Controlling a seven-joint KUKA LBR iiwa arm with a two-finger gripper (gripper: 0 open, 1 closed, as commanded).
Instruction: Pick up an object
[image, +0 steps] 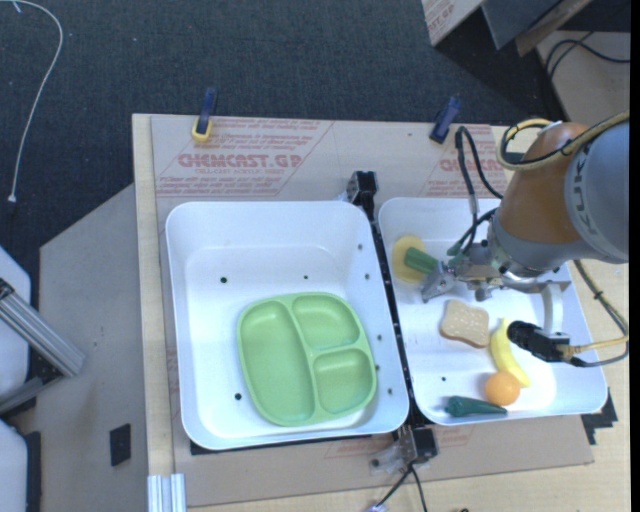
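The right bin (437, 372) holds several toy foods. A yellow piece (404, 251) with a green piece (423, 263) on it lies at the bin's far left. A slice of bread (465, 322) lies in the middle, with a banana (506, 361) and an orange (503, 389) to its right. A dark green vegetable (475, 406) lies at the near edge. My gripper (457, 284) hangs low over the bin, between the yellow piece and the bread, just above the bread's far edge. Nothing is visibly held.
The left bin (181, 232) holds a green divided plate (305, 356). A black fitting (536, 341) with a yellow cable lies over the banana's upper end. The grey arm with its orange band (540, 190) covers the right bin's far right. Clamps sit on the board's far edge.
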